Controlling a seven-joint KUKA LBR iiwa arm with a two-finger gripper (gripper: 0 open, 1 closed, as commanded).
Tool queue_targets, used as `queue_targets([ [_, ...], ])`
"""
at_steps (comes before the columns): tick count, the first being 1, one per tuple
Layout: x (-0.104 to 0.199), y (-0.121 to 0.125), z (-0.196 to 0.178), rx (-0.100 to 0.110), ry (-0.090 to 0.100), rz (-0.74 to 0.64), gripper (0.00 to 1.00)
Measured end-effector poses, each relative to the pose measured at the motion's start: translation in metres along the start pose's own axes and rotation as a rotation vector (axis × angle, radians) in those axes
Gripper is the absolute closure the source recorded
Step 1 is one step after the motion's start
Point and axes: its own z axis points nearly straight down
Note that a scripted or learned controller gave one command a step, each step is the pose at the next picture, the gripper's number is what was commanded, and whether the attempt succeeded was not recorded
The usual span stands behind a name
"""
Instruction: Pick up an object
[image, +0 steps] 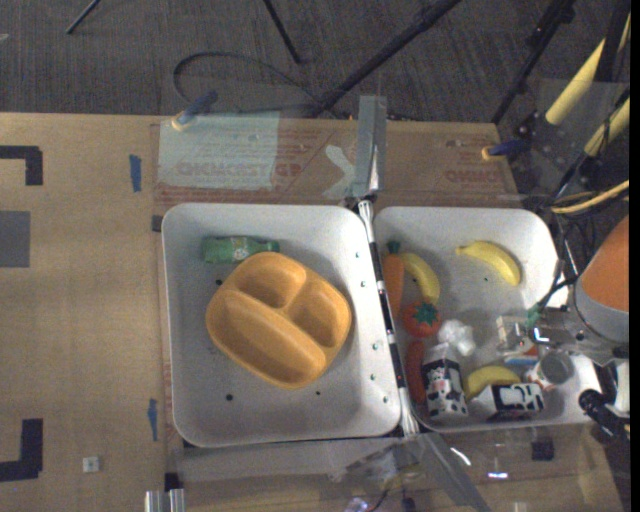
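Wooden bench (80, 330) marked with black and blue tape; dark carpet seen beyond far edge. Orange divided plate (279, 318) and green packet (238, 248) seen in left bin (190, 400). Bananas, carrot, cow-print cartons crowded in right bin (530, 225). Gripper (530, 335) positioned at right bin's right edge; grip state cannot be told.

The arm (608, 290) was a thick rounded limb, its widest visible part a smooth orange band curving like a dome, with pale grey casing directly beneath that band. From the grey casing a narrower metallic wrist section led toward the gripper (522, 335), a small assembly of silvery and dark parts with a spot of green on it. Just behind the gripper, below the grey casing, sat darker fittings, too blurred to make out.
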Motion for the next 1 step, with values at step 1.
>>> queue_targets([
  [1, 0.0672, 0.0119, -0.0823, 0.005, -0.001, -0.093, 1.00],
])
